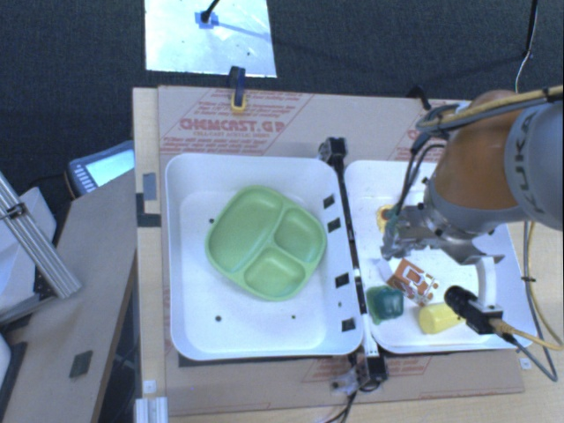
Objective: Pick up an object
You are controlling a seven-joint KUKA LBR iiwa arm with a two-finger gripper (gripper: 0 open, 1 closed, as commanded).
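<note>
Pincer is low in the right bin, towards that bin's left side, on the end of the grey arm with the orange band, which reaches in from the right. Whether the pincer is spread or pressed together cannot be told; the wrist body hides its tip. Nothing is seen held in it.

Objects in the right bin, near edge:
- orange-and-white object: small, flat-looking, with a blocky orange pattern on white, lying tilted on the bin floor. It sits just beside and below the pincer; contact between the two cannot be told.
- dark green block: squat, rounded corners, in the near left corner of the bin, just beside the orange-and-white object.
- yellow block: pale yellow, lumpy, near the bin's front rim, to the right of the green block and apart from it.
- small yellow piece: further back by the bin's left wall, partly hidden by the arm's cables.

Left bin holds a light green plate with three compartments, lying flat near the middle, slightly turned.

Both bins sit side by side, touching, on the counter, which is covered by a pale brown sheet with red print.
</note>
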